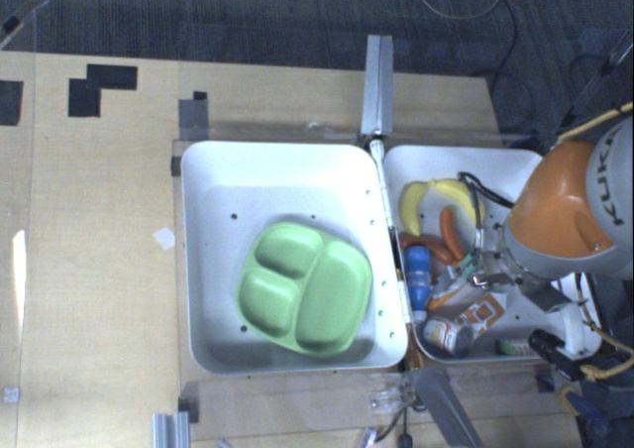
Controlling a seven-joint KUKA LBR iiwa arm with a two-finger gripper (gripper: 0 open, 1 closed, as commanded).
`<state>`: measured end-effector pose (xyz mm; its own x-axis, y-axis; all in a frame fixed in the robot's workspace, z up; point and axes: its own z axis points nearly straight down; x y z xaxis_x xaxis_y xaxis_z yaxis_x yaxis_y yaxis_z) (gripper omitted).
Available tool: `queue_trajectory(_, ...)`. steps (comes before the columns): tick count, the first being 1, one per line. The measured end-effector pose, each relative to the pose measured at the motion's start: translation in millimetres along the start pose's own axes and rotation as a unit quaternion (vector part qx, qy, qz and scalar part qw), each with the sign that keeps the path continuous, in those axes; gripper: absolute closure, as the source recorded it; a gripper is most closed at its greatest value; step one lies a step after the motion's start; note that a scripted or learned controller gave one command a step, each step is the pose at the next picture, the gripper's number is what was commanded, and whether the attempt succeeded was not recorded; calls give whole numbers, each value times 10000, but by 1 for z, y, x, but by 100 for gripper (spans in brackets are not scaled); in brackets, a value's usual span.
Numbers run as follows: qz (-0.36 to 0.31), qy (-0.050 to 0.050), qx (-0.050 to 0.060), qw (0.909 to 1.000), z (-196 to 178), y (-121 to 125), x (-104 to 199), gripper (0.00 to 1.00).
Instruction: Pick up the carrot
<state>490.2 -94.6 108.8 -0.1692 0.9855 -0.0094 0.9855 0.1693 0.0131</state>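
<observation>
Carrot (451, 229) | right bin (515, 165) | just left of gripper (482, 268)

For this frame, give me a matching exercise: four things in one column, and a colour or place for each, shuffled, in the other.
Things:
1. divided plate
2. banana
3. carrot
4. bottle

Descriptions:
A. blue, close to the wall between the two bins
B. green, in the left bin
C. orange, just below the banana in the right bin
D. yellow, near the right bin's far wall

Pairs: 1-B, 2-D, 3-C, 4-A
</observation>
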Motion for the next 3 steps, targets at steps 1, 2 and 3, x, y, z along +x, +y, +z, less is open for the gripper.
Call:
queue_trajectory(1, -401, -37, -8, 9992, 15, 21, -8, 0)
queue_trajectory(2, -434, -1, -35, 9991, 7, 24, -1, 100)
queue_trajectory(3, 394, 37, 41, 9992, -76, 99, 28, 100)
